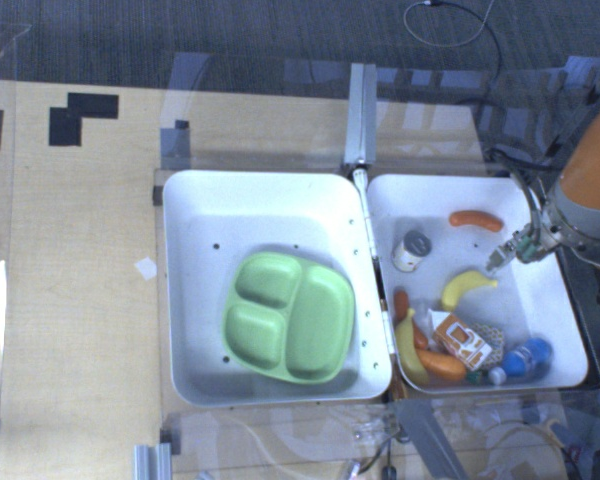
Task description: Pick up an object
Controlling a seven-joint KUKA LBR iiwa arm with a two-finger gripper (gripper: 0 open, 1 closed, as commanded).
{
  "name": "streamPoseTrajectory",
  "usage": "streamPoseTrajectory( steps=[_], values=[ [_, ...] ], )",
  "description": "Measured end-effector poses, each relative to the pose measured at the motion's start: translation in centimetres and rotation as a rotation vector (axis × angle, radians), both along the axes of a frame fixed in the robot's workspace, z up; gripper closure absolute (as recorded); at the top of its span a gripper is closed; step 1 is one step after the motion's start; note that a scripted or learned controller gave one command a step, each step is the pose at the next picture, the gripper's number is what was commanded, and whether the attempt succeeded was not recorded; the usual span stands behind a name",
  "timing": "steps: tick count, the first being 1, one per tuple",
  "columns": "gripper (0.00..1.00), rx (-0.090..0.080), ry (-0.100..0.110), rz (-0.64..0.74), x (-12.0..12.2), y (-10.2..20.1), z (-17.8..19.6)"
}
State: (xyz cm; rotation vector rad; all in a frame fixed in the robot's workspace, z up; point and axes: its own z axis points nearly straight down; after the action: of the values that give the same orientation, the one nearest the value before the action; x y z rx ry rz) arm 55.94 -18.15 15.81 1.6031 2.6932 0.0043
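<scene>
The right bin holds several objects. An orange sausage lies at the back, and a small can stands at the left. In the middle is a yellow banana. My gripper hangs low over the bin, just above and to the right of that banana's right tip, with nothing seen in it. The grey arm with its orange band comes in from the right edge.
At the right bin's front lie a second banana, an orange carrot-like piece, a small printed box and a blue bottle. A green divided plate sits in the left bin. A metal divider runs between the bins.
</scene>
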Motion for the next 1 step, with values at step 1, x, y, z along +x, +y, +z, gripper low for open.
streamPoseTrajectory(
  steps=[1],
  values=[
    [1.0, 0.0, 0.001, 0.143, -4.17, 5.33, 4.73]
  ],
)
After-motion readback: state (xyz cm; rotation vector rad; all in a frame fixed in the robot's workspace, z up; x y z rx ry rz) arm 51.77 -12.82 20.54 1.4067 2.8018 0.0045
